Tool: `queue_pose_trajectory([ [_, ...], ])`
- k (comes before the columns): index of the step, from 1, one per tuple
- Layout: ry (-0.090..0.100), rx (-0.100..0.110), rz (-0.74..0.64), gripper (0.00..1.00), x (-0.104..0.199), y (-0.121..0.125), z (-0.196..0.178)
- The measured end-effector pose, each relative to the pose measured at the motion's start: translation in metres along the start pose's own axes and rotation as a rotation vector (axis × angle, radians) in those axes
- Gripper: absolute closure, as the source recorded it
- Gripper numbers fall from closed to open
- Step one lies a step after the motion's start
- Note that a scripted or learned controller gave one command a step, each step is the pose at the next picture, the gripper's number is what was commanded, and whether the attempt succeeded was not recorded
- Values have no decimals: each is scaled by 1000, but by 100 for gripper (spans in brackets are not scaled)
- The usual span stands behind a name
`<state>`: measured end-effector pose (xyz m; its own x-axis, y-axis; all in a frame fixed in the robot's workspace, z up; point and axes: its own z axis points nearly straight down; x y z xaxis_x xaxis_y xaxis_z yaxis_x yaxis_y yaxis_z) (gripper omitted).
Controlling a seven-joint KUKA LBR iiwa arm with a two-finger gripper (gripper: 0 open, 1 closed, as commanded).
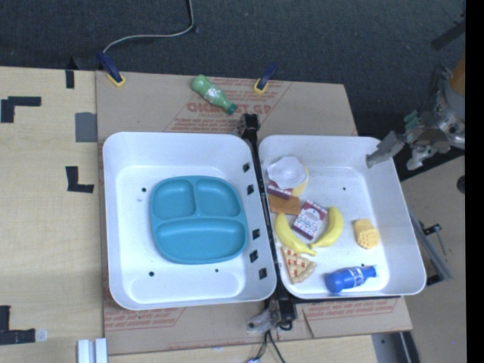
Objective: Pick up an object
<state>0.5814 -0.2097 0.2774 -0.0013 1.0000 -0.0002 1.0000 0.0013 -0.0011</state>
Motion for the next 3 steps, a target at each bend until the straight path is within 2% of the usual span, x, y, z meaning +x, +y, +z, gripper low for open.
queue_pose_trajectory([
  [1,2,4,0,0,64,9,139],
  [2,0,-8,0,0,33,-34,188],
  [3,3,-8,-1,100,34,-33,179],
])
